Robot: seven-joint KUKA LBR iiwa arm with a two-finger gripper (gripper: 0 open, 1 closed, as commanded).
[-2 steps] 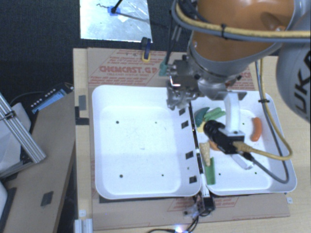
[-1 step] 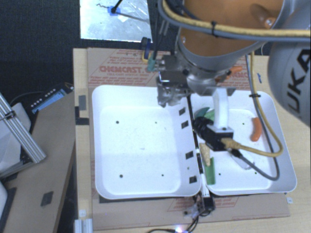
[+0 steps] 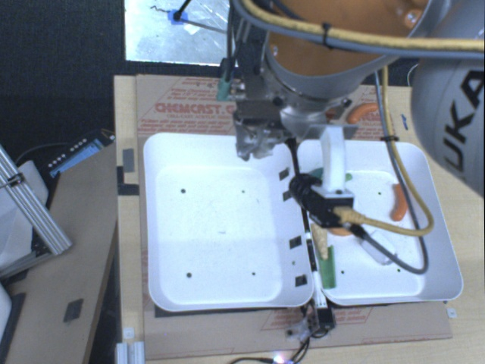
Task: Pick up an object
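over the far right corner of the left bin [image 3: 204, 226], close to the divider between the two bins, hangs the gripper [image 3: 255, 149], a grey metal block below the orange band of the arm [image 3: 455, 105]. it is seen from above and crowded by the wrist, so whether it is spread or pressed together cannot be told. the loose things lie in the right bin [image 3: 428, 237], well apart from the gripper. an orange carrot-shaped piece [image 3: 398, 202] lies near that bin's right wall, its length running far to near. a green stick [image 3: 327, 268] lies along the divider in the near left part of the right bin, and a tan cone-shaped piece [image 3: 322, 241] touches its far end. just right of the cone, a second orange piece [image 3: 342, 231] is partly hidden by the robot's cable. another orange piece [image 3: 365, 113] lies beyond the right bin's far rim, partly covered by the arm. both bins rest on a cardboard sheet [image 3: 182, 106] with red print.
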